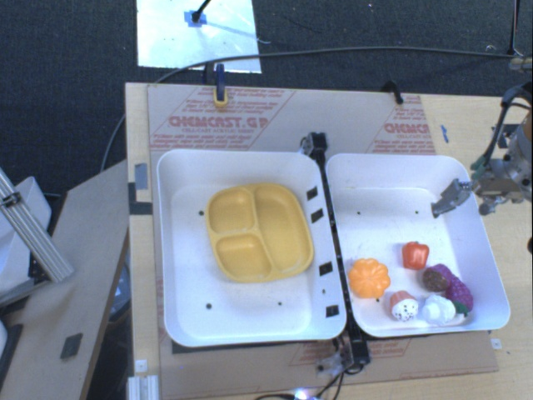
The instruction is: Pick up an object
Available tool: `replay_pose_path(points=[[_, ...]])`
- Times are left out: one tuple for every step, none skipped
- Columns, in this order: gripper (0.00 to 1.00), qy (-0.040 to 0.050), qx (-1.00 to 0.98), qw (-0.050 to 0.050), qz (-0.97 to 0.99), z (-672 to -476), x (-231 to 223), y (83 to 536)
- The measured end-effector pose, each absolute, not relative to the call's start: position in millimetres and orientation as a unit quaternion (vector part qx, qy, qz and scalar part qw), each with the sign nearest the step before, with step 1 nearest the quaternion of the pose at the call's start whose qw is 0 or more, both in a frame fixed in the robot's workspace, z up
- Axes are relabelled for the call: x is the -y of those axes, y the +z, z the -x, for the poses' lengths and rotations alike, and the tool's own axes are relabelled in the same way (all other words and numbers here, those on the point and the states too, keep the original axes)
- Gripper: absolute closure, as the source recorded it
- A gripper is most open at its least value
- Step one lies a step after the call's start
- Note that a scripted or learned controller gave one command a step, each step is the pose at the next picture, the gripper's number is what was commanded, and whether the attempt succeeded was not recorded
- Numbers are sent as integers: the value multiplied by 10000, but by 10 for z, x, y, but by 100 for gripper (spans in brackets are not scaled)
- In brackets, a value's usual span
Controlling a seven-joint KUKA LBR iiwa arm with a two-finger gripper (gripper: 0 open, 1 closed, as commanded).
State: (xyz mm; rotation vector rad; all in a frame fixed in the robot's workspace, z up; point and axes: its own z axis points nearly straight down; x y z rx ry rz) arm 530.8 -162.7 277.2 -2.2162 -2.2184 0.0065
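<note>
claw (456,197) poised over the right shallow white bin (391,177), nothing between its fingers, which stand apart.
below the claw, toward the near rim, sit a red plastic pepper (415,255), an orange plastic pumpkin (369,277), a purple bunch of toy grapes (450,283), a small white toy (439,309) and a pink-topped spotted toy (403,307); far to its left, a yellow compartment plate (258,232) lies in the left white bin (179,223).

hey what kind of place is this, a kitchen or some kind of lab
Probably a robotics lab bench, not a kitchen: two white bins clamped side by side, toy food like an orange pumpkin, and a robot gripper reaching in.
</note>
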Motion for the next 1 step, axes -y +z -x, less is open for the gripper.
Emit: replay_pose_path(points=[[0,-3,7084,-7,7058,-5325,1624,2818]])
